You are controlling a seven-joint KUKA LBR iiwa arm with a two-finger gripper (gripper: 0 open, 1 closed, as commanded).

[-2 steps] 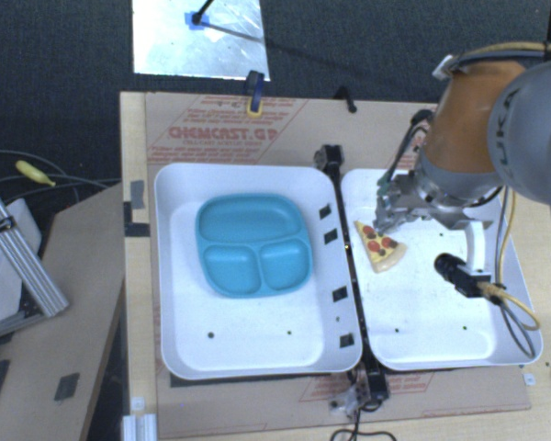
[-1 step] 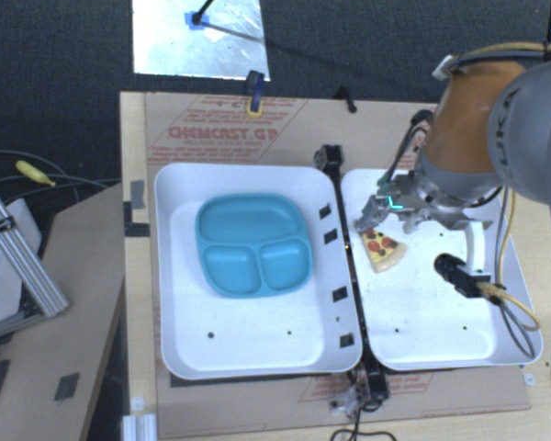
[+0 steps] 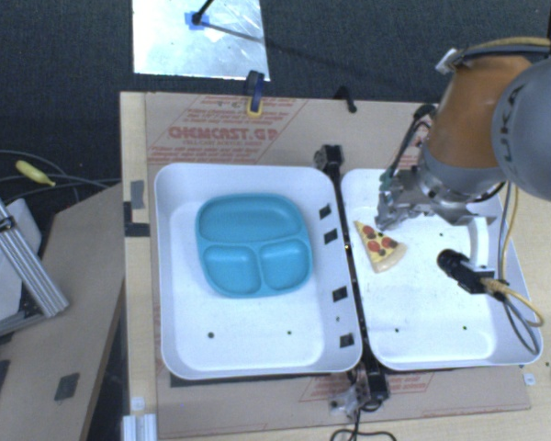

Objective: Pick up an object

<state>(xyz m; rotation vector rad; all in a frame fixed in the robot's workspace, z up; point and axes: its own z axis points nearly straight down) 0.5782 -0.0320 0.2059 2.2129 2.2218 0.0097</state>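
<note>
A toy pizza slice (image 3: 379,246) with red pepperoni dots lies in the right white bin (image 3: 441,338), near the bin's left wall. My gripper (image 3: 387,215) hangs just above and behind the slice's upper end, its tips close to the crust. Nothing shows between its tips. The grey arm with its orange band (image 3: 477,118) reaches in from the upper right.
A blue divided plate (image 3: 254,244) sits in the left white bin (image 3: 248,338). A black divider strip (image 3: 342,246) runs between the two bins. The front half of the right bin is bare white floor.
</note>
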